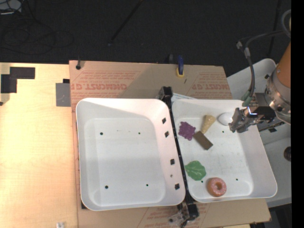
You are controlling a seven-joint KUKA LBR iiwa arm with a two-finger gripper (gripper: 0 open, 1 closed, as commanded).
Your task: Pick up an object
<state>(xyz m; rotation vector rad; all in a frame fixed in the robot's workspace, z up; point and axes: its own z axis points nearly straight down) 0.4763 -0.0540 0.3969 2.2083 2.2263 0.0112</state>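
Your tool (236,124) hangs over the right bin (247,163) near its far right edge, beside a small white object (223,118); its grip state cannot be told. Nearby lie a cream cone (207,123), long axis running near-to-far, a brown block (203,140) lying diagonally, purple grapes (186,130), a green leaf (195,170) and a pink doughnut (216,186).

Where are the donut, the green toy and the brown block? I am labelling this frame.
donut (216,187), camera view, on its pink ring.
green toy (195,169), camera view, its middle.
brown block (203,140), camera view, its top face.
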